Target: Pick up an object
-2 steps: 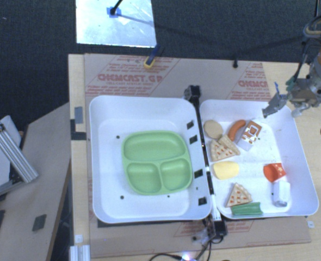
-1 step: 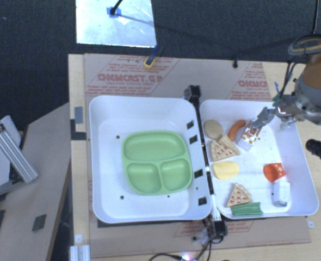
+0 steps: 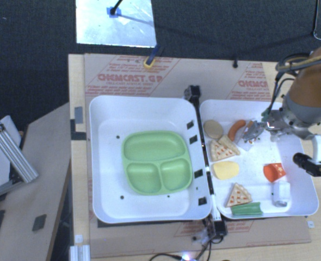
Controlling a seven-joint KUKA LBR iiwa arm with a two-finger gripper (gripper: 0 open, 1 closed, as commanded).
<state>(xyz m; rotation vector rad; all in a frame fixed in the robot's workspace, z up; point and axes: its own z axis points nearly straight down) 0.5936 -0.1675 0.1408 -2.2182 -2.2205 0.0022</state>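
Note:
My gripper [image 3: 251, 132] hangs low over the upper middle of the right bin [image 3: 307, 200], just right of a red-orange sausage [image 3: 236, 128]. Nothing visibly sits in it. A brown round piece [image 3: 214, 128] lies left of the sausage. Below them lies a pizza slice [image 3: 223, 149], with a yellow piece [image 3: 226, 170] under it. A second pizza slice [image 3: 239, 194] and a green strip [image 3: 246, 209] rest near the front wall. A red-orange piece [image 3: 274, 171] and a white piece [image 3: 281, 192] lie at the right.
The left bin [image 3: 103, 145] holds a green divided plate [image 3: 155, 162]. The grey arm with its orange band [image 3: 310, 88] comes in from the right over the right bin's far corner. A black divider [image 3: 201, 151] runs between the bins.

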